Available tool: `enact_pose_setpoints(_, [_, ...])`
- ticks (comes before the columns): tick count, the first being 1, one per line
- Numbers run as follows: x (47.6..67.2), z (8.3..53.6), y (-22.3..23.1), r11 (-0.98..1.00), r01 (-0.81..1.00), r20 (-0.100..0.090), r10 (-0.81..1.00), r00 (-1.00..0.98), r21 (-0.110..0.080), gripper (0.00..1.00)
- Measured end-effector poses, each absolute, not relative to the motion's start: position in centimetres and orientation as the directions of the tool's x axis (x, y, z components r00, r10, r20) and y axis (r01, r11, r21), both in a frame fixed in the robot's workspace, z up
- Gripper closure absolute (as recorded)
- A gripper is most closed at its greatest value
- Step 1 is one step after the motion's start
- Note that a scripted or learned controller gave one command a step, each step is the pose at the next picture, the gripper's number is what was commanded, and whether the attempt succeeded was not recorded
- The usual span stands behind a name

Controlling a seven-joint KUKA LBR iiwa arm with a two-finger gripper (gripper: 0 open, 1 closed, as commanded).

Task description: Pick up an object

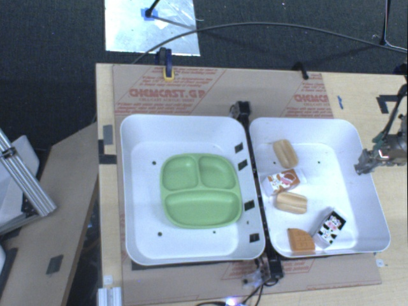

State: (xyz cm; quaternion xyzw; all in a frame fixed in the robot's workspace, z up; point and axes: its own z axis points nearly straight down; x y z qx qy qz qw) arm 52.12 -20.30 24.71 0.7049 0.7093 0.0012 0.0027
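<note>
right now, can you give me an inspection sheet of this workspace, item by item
surface: bench under a printed board, bearing a left bin and a right bin side by side
job's things: in the right bin, two bread rolls, a small red-and-white packet, a cracker and a black-and-white carton
clutter: green divided plate in the left bin; yellow-and-blue clamp at the board's far edge
tool: tool at the right bin's right rim, apart from the objects; finger state cannot be told
cables: dark cable arcing across the floor beyond the bench
surroundings: dark carpet, a shiny sheet on the floor, aluminium framing at left
</note>
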Motion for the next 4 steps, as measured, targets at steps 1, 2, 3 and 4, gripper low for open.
enact_pose_setpoints(1, [52.7,23.9,-14.2,0.011,1.0,0.002,1.0,-0.011,0.002,1.0])
enact_pose_setpoints(2, [51.6,23.8,-8.4,0.01,1.0,0.001,1.0,-0.01,0.001,1.0])
enact_pose_setpoints(3, [51.1,23.8,-3.8,0.01,1.0,0.001,1.0,-0.01,0.002,1.0])
enact_pose_setpoints(4, [51.4,22.9,0.6,0.009,1.0,0.001,1.0,-0.009,0.001,1.0])
